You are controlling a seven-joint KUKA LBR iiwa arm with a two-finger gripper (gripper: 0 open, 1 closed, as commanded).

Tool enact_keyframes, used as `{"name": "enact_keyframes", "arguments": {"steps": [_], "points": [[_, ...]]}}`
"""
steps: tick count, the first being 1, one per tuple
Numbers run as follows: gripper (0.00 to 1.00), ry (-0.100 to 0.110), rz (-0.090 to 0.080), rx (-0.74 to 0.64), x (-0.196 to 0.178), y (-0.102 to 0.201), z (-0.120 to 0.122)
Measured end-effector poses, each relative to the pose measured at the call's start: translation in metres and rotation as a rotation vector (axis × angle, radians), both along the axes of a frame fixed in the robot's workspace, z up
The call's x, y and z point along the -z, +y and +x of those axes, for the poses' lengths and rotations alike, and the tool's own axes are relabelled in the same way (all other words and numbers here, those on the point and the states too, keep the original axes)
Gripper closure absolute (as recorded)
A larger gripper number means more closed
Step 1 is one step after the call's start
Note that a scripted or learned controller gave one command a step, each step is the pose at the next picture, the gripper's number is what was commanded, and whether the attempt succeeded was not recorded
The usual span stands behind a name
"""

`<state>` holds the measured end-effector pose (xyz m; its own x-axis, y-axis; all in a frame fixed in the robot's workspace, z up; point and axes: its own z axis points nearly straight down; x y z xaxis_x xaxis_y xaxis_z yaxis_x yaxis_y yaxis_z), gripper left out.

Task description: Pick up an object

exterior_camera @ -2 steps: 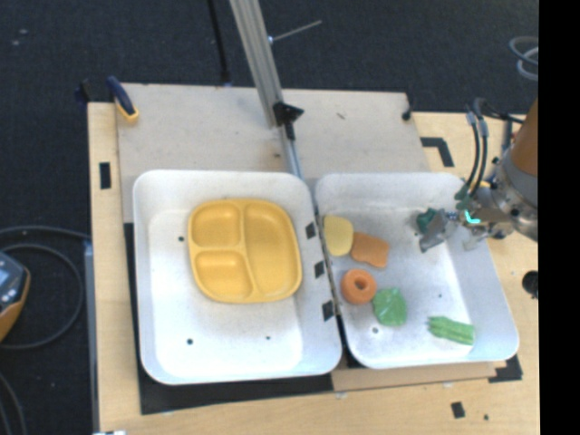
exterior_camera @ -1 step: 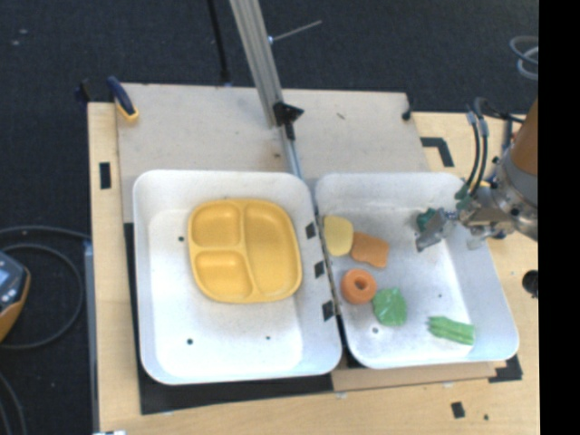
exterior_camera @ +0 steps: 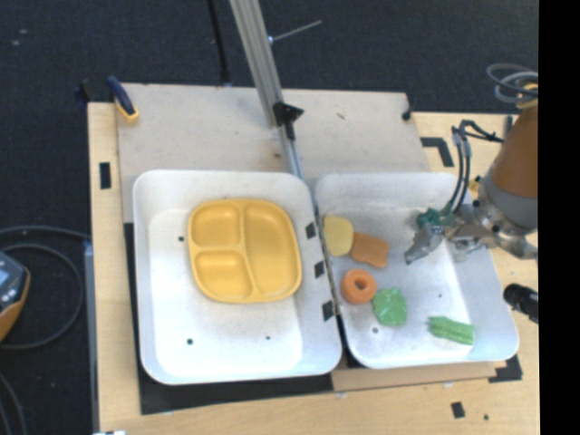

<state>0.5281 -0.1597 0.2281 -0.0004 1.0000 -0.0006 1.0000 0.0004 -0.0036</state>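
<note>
Green oblong toy (exterior_camera: 450, 330), long axis left-right, slightly tilted; end effector (exterior_camera: 426, 241) apparently wide, empty.

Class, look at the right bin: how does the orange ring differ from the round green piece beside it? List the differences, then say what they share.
Colour: the orange ring is orange; the round green piece is green.
Shape: the orange ring has a hole through its middle; the round green piece is a solid, lumpy blob.
Position: the orange ring lies nearer the bin's left wall; the round green piece sits to its lower right.
Shared: both are small, lie in the right bin, and rest close together.
</note>
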Motion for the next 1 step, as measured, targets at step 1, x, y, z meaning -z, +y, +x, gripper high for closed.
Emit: {"name": "enact_keyframes", "arguments": {"steps": [1], "points": [[0.0,0.0,0.0,0.0,0.0599,-0.0059,0.0056]]}}
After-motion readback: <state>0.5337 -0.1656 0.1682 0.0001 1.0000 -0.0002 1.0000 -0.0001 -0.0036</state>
